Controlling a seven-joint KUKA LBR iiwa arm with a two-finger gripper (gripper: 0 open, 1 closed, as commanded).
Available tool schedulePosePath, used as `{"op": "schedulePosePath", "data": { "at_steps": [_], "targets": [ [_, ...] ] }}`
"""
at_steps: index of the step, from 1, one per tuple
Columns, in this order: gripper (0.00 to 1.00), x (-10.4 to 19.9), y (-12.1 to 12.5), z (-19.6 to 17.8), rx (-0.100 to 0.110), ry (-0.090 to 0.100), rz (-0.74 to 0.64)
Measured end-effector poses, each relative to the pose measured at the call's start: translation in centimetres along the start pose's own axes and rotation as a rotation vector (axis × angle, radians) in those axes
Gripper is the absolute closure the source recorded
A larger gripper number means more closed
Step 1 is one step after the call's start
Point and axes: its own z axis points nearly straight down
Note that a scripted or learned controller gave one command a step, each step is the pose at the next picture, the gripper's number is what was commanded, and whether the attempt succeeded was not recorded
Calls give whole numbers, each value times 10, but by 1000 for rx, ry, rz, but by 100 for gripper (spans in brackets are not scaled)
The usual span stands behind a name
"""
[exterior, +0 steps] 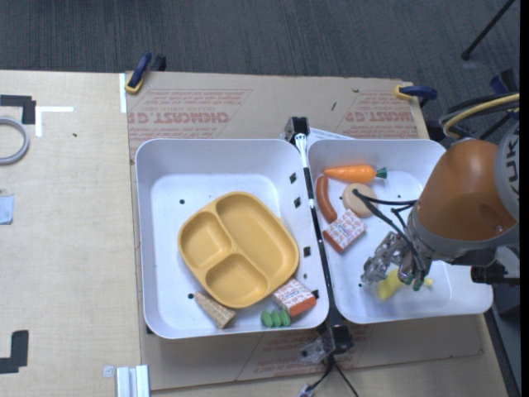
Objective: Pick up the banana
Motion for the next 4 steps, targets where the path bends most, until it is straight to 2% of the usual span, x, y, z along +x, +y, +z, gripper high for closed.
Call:
{"op": "schedulePosePath", "data": {
  "at_steps": [1,2,3,4],
  "targets": [
    [100,-12,-5,10,1,2,-344],
    [100,19,32,-90,-1,0,-852],
    [0,19,32,-90,-1,0,-852],
    [0,2,15,-97,-1,1,-1071]
  ]
}}
